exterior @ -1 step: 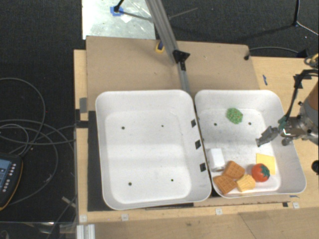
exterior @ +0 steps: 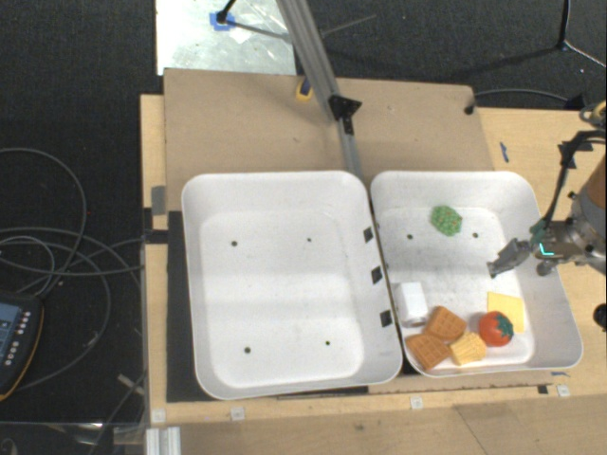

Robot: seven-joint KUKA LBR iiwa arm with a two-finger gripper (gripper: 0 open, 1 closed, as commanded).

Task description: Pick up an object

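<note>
Camera view shows the bench from above, and nearest the lower edge, in the front of the right bin (exterior: 560,349), lies a cluster of small toys: two brown waffle pieces (exterior: 437,337), a pale orange cracker (exterior: 468,349) touching them, a red tomato (exterior: 495,328) just beside the cracker, and a yellow cheese wedge (exterior: 506,305) touching the tomato from behind. A white block (exterior: 413,301) sits left of the waffles, near the wall shared with the left bin (exterior: 275,188), whose bare floor shows four small dark dots.

Farther back, the gripper (exterior: 500,261) reaches in from the right over the right bin's side, above the cheese wedge and apart from it. Its dark tip looks like a single narrow point, perhaps both fingers close together, but at this size I cannot tell how the fingers stand; nothing is seen between them.

Beyond that, a green leafy piece (exterior: 446,219) lies alone toward the bin's back. A grey pole (exterior: 318,60) slants across the brown board behind the bins.
</note>
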